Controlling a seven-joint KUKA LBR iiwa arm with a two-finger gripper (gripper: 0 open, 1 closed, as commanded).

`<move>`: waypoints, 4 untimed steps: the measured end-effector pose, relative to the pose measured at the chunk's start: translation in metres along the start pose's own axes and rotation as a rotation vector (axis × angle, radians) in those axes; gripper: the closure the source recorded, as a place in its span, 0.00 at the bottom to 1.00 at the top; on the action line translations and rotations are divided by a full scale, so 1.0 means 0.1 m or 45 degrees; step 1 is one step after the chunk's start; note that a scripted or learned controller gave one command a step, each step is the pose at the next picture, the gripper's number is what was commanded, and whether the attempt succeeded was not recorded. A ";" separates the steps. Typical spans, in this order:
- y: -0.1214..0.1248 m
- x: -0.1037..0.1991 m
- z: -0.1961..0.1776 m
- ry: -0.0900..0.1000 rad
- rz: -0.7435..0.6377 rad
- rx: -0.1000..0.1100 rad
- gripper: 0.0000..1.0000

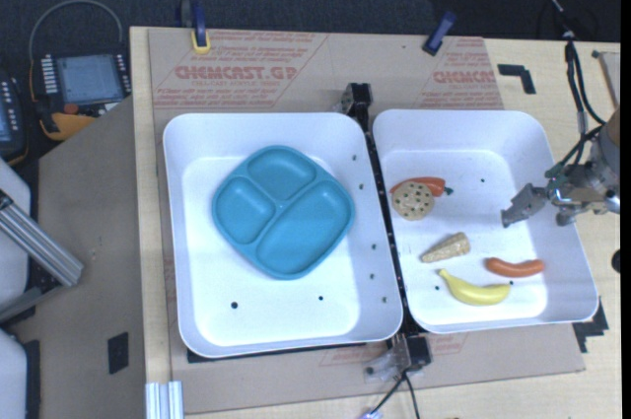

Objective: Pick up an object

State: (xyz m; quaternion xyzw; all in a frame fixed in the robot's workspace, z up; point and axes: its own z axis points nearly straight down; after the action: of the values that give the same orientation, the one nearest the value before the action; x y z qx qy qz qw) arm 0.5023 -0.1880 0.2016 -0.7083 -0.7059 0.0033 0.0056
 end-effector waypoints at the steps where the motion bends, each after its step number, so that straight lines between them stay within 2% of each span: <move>1: 0.03 0.00 -0.06 -0.004 -0.004 -0.015 0.00; 3: 0.13 0.01 1.14 0.000 -0.004 -0.007 0.00; 4: 0.12 0.02 1.17 -0.001 -0.005 -0.011 0.00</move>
State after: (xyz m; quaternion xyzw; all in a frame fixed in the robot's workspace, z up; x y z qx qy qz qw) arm 0.5132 -0.1859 0.0841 -0.7070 -0.7072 0.0006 0.0022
